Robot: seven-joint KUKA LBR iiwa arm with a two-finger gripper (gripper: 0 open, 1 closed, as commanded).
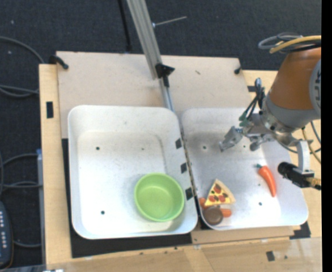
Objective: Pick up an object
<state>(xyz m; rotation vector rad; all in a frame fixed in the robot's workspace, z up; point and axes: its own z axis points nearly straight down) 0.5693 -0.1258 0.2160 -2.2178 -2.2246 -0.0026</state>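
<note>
Claw (pixel 242 141) hangs over the right bin (pixel 211 123), upper middle, fingers spread with nothing between them. Nearest target is the orange carrot (pixel 267 180) near the bin's right edge, well clear of the pizza slice (pixel 218 193) and the brown piece (pixel 213 215). Probably light, rigid plastic, slick; pinch across its thicker middle. Green bowl (pixel 159 196) sits in the left bin (pixel 98 123).

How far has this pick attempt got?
Nothing looks picked yet. The gripper hangs over the right bin, with nothing seen between its fingers. The carrot, pizza slice and green bowl all lie in the bins. Grasping and lifting remain.
</note>
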